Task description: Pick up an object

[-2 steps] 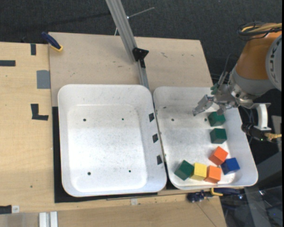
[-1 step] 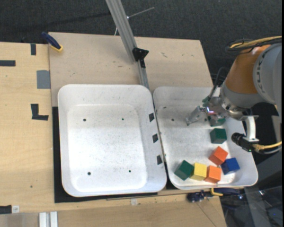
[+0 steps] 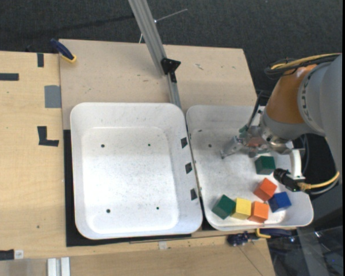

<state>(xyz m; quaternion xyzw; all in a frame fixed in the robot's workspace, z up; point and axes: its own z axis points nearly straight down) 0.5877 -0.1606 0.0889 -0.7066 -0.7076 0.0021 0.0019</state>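
Note:
My gripper (image 3: 240, 145) hangs low over the upper middle of the right bin (image 3: 213, 125), reaching in from the right. Just to its lower right lies a dark green block (image 3: 265, 164), close to the gripper but apart from it. A small red patch (image 3: 252, 147) shows under the wrist; I cannot tell whether it is a block. Along the bin's near edge sit a green block (image 3: 223, 206), a yellow block (image 3: 242, 207) and an orange block (image 3: 259, 211) in a row. A second orange block (image 3: 267, 188) and a blue block (image 3: 280, 201) lie just right of them.
The left bin (image 3: 80, 154) stands beside the right one, sharing a raised rim. A slanted metal pole (image 3: 152, 33) crosses the bench's back and ends at the bins' junction. Cables (image 3: 310, 183) hang by the arm at the right.

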